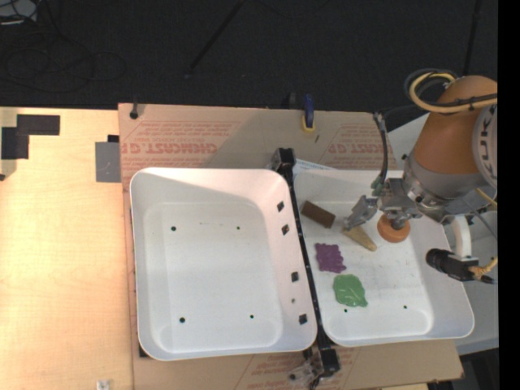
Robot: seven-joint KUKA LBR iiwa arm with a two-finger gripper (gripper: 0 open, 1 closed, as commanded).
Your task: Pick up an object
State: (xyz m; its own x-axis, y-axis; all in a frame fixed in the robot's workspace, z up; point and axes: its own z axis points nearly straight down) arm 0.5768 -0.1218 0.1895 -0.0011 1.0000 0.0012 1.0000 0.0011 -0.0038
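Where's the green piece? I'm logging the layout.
In the right bin, toward its front left, the green piece lies just below the purple piece.

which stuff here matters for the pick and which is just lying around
For the job:
- gripper, low over the right bin
- brown block
- tan wedge
- orange piece
- purple piece
- green piece

Just lying about:
- left bin
- blue clamp at the board's far edge
- black cables on the dark floor
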